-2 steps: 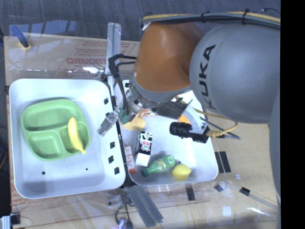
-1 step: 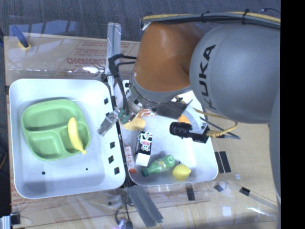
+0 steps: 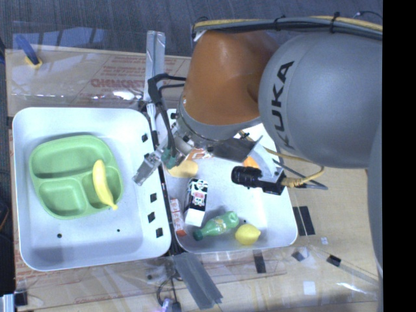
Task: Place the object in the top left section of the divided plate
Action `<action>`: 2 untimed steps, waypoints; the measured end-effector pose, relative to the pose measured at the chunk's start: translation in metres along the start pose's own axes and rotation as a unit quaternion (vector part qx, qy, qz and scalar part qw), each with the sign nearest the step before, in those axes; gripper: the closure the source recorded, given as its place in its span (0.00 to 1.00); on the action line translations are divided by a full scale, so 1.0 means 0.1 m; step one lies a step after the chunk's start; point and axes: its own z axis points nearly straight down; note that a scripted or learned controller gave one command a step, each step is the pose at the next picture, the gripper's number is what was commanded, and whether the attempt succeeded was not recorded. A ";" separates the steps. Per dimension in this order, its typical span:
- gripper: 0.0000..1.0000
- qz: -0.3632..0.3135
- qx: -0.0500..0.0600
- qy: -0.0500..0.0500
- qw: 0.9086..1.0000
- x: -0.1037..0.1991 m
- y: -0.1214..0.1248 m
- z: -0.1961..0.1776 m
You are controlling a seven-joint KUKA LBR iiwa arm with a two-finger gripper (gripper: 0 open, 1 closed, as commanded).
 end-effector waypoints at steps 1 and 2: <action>0.00 0.000 0.000 0.000 1.000 0.00 0.00 0.00; 0.00 0.000 0.000 0.000 1.000 0.00 0.00 0.00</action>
